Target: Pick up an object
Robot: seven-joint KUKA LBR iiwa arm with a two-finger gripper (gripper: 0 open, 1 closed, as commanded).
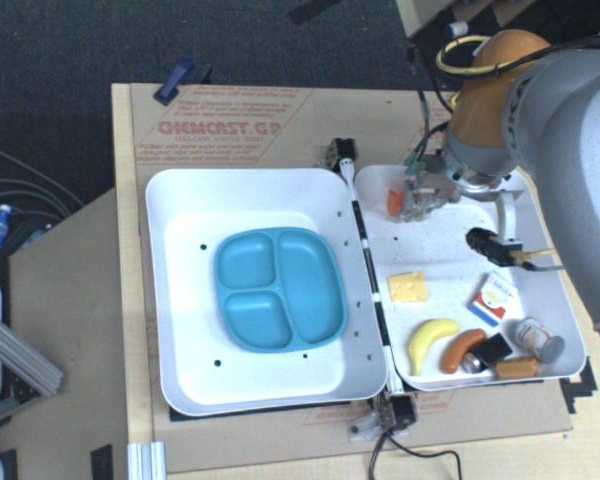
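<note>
- down at the bottom edge, closest to the lens, a cable plug (395, 413) is sitting between the two bins, well below the pincer.
- pincer (417, 206) is hanging over the top left corner of the right bin (560, 298), and honestly can't tell if it's apart or together, too blurry.
- small orange piece (394, 202) is lying just to the left of the pincer, touching or nearly touching it. looks like the likely target. i'm guessing it's light, stiff plastic, a bit slick, so squeezing across its narrow sides seems best.
- below the pincer: yellow cheese wedge (409, 287), then a banana (429, 341) and a red sausage (463, 349) further down.
- down and right of it: a small white carton (494, 296) and a grey can (538, 339).
- far left of the pincer, the left bin (180, 268) is holding a blue divided plate (279, 288).
- bins are smooth white plastic, so stuff is probably sliding easily. corner walls are leaving little room there.
- bench (220, 118) is plain board, dark carpet (80, 28) beyond.
</note>
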